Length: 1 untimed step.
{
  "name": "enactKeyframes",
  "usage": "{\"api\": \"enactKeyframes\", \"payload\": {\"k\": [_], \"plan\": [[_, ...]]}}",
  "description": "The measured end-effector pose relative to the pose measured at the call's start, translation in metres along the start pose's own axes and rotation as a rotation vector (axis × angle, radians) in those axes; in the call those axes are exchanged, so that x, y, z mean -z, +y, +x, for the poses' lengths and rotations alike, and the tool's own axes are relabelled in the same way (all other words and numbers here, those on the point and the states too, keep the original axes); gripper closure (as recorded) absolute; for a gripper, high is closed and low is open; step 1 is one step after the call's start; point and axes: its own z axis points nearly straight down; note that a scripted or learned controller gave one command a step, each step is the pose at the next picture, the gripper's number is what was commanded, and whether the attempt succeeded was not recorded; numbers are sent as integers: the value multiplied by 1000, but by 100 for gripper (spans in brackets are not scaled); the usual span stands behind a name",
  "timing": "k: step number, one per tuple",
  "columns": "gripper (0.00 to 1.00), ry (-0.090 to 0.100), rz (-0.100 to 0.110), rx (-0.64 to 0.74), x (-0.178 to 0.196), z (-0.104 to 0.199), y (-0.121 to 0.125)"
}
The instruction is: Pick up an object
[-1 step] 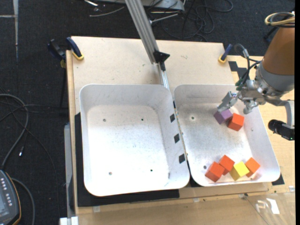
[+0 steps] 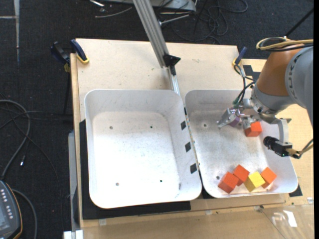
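Because the task leaves the choice of object to us, we would take the lone orange block (image 2: 253, 128) as the target: it lies in the right bin (image 2: 209, 133), toward the far right part of that bin's floor, well apart from the others. The end effector (image 2: 230, 119) hangs just beside this block, on its left and slightly farther from the camera, at the end of the grey arm (image 2: 284, 78) that reaches in from the right. We cannot tell from this view how the end effector is set, and nothing shows as held by it.

Taking the lone orange block as our landmark, four more blocks sit clustered well nearer the camera, against the right bin's front wall: a red-orange block (image 2: 229, 182), an orange block (image 2: 241, 173) touching it, a yellow block (image 2: 254, 180) and another orange block (image 2: 268, 176). The left bin (image 2: 99, 108) lies far to the block's left.

To do this step well, we judge that the end effector should be centred over the lone block before descending, since it appears offset to one side now. Squaring the grasp to the block's flat faces should help, and descending close to the bin floor. The cluster looks harder, as its blocks crowd together.
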Motion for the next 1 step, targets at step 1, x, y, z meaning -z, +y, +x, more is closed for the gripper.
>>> {"api": "enactKeyframes", "payload": {"k": [1], "plan": [[0, -1, 1, 2, -21, -5, 11]]}}
